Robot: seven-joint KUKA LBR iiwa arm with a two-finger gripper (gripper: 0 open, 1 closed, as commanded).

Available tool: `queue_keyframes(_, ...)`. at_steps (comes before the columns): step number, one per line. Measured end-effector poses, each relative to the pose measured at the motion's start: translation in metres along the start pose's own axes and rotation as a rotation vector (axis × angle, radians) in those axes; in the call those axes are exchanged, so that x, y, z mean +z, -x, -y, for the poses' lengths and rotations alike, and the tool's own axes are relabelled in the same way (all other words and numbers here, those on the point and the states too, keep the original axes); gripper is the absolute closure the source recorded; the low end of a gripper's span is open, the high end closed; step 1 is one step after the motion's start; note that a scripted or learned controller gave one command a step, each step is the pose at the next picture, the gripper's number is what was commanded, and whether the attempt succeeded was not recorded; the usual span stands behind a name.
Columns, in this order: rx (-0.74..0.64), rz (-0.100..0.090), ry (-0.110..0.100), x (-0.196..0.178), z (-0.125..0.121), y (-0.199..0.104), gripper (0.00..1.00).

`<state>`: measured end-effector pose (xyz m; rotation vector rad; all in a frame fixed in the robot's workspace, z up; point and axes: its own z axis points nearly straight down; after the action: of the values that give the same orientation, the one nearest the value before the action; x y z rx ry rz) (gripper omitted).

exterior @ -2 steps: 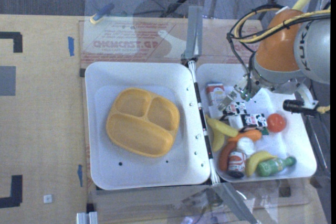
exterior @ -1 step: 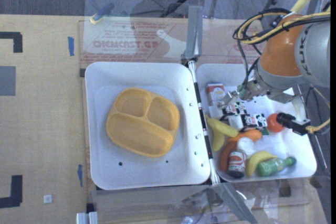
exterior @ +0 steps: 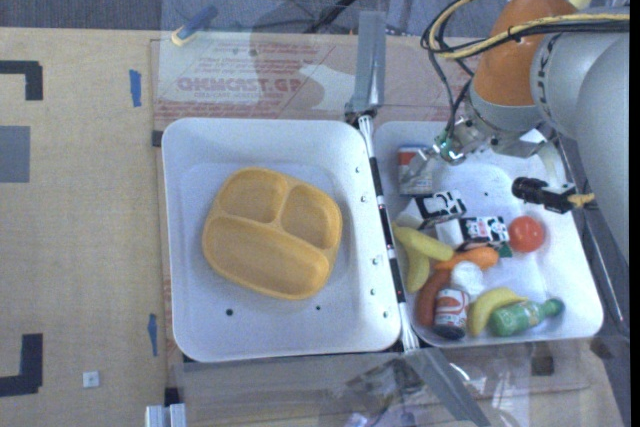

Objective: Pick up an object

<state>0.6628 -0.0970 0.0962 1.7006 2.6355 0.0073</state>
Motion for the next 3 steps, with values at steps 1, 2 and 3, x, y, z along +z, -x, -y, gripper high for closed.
queue_keyframes(1, 0.195, 0.002, -0.004, -0.078, 0.041, 0.011, 0.0)
queue_keyframes(2, 0.047, -0.001, -0.006, -0.013, 0.094, -0.044, 0.0)
queue_keyframes(3, 0.081, 0.006, 0.007, 0.005, 0.042, -0.001, 0.0)
